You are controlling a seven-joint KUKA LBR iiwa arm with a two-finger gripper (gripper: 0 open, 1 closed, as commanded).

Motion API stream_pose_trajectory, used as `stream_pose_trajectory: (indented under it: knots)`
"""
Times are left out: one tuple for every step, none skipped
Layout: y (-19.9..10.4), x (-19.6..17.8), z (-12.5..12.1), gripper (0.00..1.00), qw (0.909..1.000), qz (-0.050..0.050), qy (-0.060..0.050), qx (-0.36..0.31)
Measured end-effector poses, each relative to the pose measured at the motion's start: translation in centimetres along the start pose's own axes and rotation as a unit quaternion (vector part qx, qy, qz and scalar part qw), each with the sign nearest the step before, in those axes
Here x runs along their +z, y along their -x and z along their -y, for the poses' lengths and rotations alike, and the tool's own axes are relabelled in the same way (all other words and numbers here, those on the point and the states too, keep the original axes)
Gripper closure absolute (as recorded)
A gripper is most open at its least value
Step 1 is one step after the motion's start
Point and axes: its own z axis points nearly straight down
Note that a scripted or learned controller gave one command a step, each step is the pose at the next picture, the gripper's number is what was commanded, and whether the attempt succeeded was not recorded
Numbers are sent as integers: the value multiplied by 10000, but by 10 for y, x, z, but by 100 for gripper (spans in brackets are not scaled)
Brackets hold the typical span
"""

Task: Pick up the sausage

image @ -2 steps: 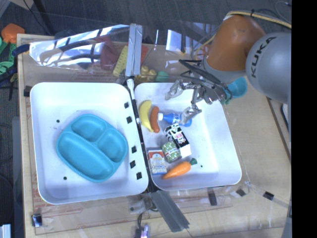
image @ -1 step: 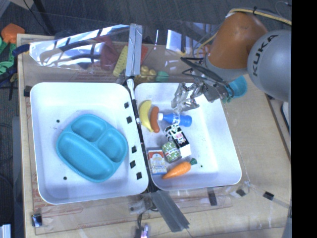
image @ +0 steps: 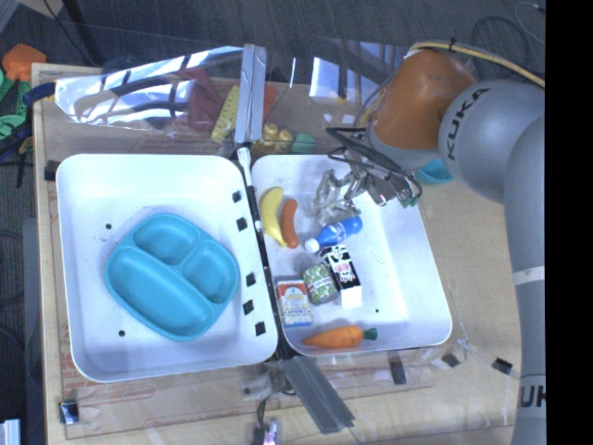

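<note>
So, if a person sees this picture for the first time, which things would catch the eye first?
Probably the big light-blue plastic divided plate, lying alone in the left white bin. Next, the grey arm with its orange band reaching in from the right, its metal gripper over the right white bin. There a cluster of small items lies, with the reddish-orange sausage next to a yellow banana and an orange carrot at the near edge.

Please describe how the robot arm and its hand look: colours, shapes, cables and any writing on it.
The arm is thick, rounded and grey, with an orange band above the wrist and dark "KUKA" lettering on the grey shell. A thin yellowish cable runs over the orange part. Black wires loop around the wrist. The hand is small, metallic and silvery.
</note>
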Motion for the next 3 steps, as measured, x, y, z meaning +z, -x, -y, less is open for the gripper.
stream_pose_trajectory:
  knots:
    - [-22, 5, -11, 100, 9997, 14, -14, -244]
    - [-47, 6, -47, 100, 9998, 7, -9, 203]
    - [-21, 10, -105, 100, 9944, -39, 23, 1054]
